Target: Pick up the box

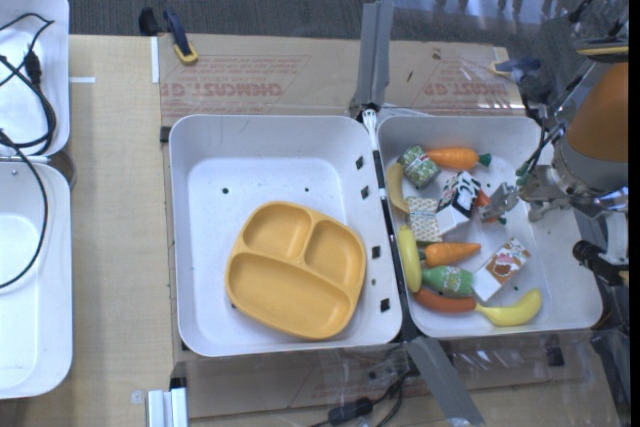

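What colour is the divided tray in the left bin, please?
Yellow-orange; the divided tray shows plainly in the camera view.

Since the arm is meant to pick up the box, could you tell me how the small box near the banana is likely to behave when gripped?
The box looks like a small printed carton, so probably light and stiff. It lies flat and tilted, propped on neighbouring toys near the banana, so it may slide or pivot when touched. Its flat faces suit a two-finger pinch, though thin card could dent.

Only legible print: red lettering on the flat brown cardboard sheet [300, 70] under the bins, upside down and mirrored, approx. "CHEMCAST GP", though too blurred to be sure. The small box's [505, 261] printed pic is unreadable.
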You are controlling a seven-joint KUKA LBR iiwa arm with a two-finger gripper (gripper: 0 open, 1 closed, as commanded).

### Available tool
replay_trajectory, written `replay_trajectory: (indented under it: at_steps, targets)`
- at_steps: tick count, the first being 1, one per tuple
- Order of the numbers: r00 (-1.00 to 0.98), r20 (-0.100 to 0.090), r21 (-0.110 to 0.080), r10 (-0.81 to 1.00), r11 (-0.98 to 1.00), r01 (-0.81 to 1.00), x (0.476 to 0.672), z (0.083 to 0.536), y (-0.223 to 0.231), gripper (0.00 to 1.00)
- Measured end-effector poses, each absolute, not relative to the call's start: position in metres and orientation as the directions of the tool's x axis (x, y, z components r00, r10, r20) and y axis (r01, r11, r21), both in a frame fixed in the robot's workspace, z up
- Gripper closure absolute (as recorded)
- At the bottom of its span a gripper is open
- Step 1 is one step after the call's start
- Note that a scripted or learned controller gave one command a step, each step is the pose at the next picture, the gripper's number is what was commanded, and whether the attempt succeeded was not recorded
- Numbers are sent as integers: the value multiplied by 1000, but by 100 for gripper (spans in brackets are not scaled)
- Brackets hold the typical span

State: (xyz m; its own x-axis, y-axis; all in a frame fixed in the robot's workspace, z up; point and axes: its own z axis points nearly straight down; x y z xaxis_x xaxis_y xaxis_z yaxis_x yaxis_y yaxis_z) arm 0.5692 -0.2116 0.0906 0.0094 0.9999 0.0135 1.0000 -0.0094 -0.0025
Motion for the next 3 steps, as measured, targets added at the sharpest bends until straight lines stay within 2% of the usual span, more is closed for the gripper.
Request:
replay_trajectory:
  at_steps: [1, 2, 3]
  targets:
    - [-73, 1, -1, 997, 73, 997, 576, 92, -206, 0]
    - [46, 0, -1, 999, -46, 999, 556, 129, -183, 0]
    - [-139, -2, 0, 990, 139, 990, 594, 186, -161, 0]
